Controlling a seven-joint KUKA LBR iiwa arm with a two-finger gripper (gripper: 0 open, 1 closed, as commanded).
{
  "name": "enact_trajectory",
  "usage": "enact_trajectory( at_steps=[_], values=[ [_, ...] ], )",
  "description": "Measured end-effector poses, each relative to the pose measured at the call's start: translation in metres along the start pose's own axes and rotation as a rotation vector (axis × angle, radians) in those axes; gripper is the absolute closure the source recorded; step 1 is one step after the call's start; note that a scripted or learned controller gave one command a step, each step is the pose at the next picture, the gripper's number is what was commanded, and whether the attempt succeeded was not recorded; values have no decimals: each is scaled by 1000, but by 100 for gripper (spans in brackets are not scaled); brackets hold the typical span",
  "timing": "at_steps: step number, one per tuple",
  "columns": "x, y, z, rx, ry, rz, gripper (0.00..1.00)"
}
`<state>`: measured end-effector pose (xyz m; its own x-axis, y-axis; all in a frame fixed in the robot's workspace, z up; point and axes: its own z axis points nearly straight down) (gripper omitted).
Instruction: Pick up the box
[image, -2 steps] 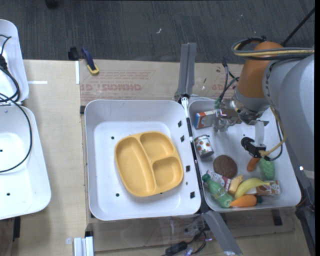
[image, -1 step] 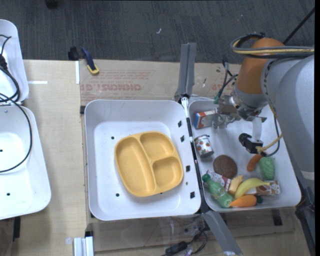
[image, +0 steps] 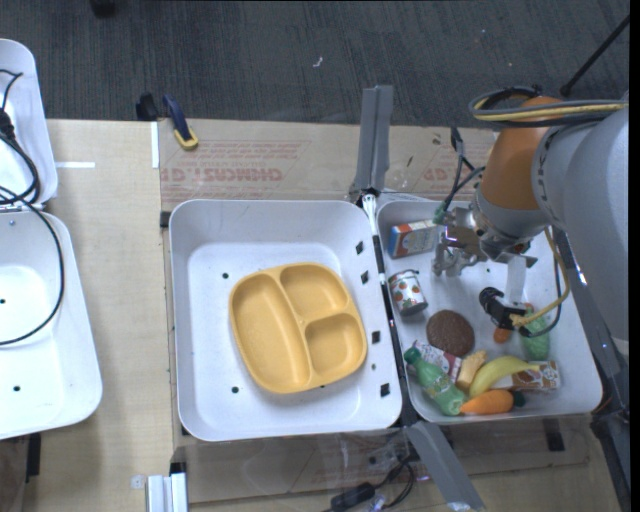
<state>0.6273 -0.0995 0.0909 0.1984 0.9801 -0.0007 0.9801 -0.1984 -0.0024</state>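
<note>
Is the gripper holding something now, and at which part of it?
Nothing is held. The gripper hangs over the right white bin, close beside the small orange and white box, which lies free on the bin floor.

Brown bench (image: 100, 165) under 2 white bins (image: 200, 400), side by side

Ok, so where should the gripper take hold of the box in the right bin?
Grip the box across its two long sides, coming straight down from above. It lies flat near the bin's back left corner, with the gripper close on its right.
</note>
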Motion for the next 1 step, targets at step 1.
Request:
enact_trajectory(
  at_steps=[1],
  values=[
    [7, 30, 0, -2, -1, 75, 0]
  ],
)
